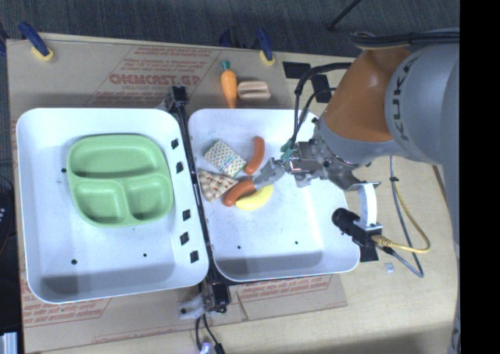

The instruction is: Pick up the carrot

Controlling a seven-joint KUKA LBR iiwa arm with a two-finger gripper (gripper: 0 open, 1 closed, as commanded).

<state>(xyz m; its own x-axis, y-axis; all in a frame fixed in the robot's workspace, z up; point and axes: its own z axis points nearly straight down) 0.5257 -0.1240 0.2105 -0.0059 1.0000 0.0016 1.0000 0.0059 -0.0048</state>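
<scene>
Carrot [228, 87] lies at upper centre, outside the bins; probably light, stiff, smooth, best pinched mid-body. Gripper [269, 173], at centre right over the right bin's [312, 255] food; grip state cannot be told.

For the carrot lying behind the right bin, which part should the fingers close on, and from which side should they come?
Probably the orange body at its middle, from straight above. The carrot lies flat on the cardboard outside the right bin, green top pointing away from the bin, with a bun-like piece close beside it. Closing across its narrow width would suit the taper. The gripper is over the bin's food.
</scene>
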